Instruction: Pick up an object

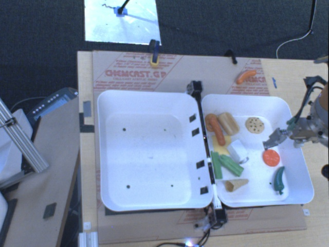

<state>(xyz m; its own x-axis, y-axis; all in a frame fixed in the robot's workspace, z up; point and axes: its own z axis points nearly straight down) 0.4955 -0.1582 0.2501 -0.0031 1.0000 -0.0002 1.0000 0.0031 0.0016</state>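
Right bin [295,189] holds cone [235,184], green pepper [279,179], tomato [271,158], cookie [254,124]; gripper [274,138] above tomato, finger state unclear.

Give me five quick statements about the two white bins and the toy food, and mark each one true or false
1. The toy food lies in the right bin. True.
2. The cookie sits in the left bin. False: it lies in the right bin, near its far side.
3. The gripper hangs just above the red-orange round piece. True.
4. The dark green pepper lies against the divider between the bins. False: it lies near the right bin's outer front corner.
5. An orange sausage-shaped piece lies outside both bins, on the board behind the right one. True.
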